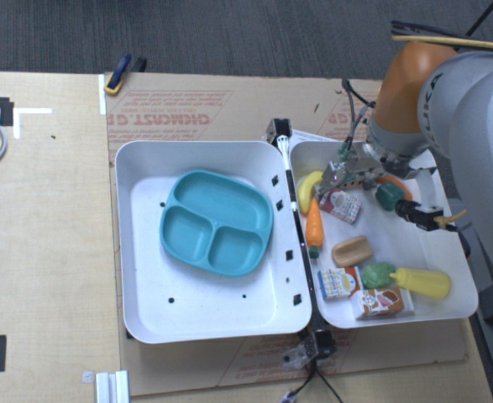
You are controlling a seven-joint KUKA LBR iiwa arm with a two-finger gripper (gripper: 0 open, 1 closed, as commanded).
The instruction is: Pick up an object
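Observation:
My gripper (343,180) hangs low over the back left part of the right bin (460,305), below the arm's orange band. Just left of it lies a yellow banana (306,191), and an orange carrot (313,224) lies in front of that. A small white and red packet (345,207) sits directly under and in front of the gripper. A green and orange toy (390,194) lies to its right. I cannot see anything held.
Nearer the front of the right bin lie a hot dog bun (352,249), a green vegetable (378,273), a yellow bottle (423,283) and two small cartons (337,285). The left bin (137,250) holds a teal divided tray (217,222). The arm's grey body covers the right bin's far right.

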